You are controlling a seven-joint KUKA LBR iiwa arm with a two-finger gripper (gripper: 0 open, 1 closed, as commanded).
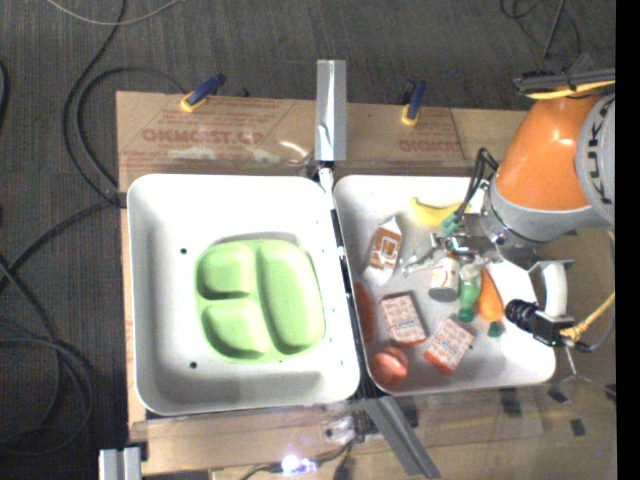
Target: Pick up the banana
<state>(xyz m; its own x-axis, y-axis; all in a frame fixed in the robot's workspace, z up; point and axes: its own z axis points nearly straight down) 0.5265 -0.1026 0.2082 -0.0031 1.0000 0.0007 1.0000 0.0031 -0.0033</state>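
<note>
Even, moderately bright overhead light, flat on both white bins, which read slightly blown out with soft shadows under their rims and along the centre divider. Specular glare on the clear film over the cardboard near the metal post, plus a small bright flare at the bottom edge. Overall soft, low-resolution and grainy, the small items in the right bin smeared, dark carpet surround underexposed.
</note>
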